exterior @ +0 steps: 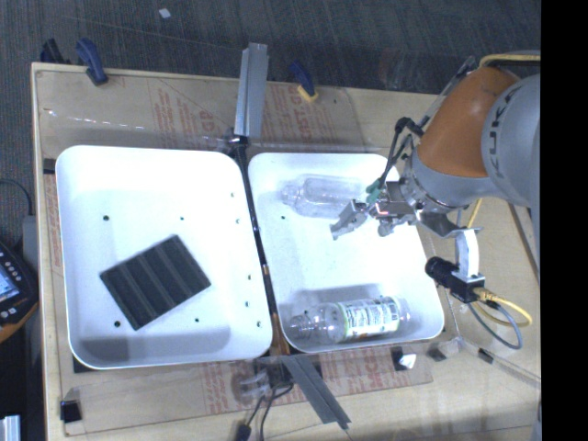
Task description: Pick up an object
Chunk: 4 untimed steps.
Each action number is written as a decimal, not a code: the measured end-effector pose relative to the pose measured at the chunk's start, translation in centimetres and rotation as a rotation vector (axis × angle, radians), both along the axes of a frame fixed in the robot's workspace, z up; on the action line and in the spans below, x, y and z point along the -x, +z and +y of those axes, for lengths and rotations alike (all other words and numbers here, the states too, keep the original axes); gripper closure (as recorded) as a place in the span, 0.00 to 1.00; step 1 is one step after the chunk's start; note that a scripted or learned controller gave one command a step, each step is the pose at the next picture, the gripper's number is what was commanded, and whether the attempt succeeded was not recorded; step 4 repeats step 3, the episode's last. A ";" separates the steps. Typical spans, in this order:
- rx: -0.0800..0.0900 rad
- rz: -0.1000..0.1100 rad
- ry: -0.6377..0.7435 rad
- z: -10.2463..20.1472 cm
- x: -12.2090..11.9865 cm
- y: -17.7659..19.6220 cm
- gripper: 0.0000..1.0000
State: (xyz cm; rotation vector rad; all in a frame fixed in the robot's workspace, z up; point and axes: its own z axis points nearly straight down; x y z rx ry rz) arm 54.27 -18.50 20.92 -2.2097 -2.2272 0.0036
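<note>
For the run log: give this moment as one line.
arm: over right bin | gripper: open, holding nothing | bottles: clear, labelled | left bin: dark ridged slab

White bins (147,168), black ribbed slab (154,281)

On the tabletop (138,99), the left shallow white bin (83,168) holds a dark ribbed rectangular pad (154,280). The right white bin (276,168) holds a clear plastic bottle (317,194) at the back and a labelled clear bottle (354,320) in front.
</note>
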 end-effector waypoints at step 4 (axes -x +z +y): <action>0.011 -0.007 0.214 6.9 1.6 -10.8 0.00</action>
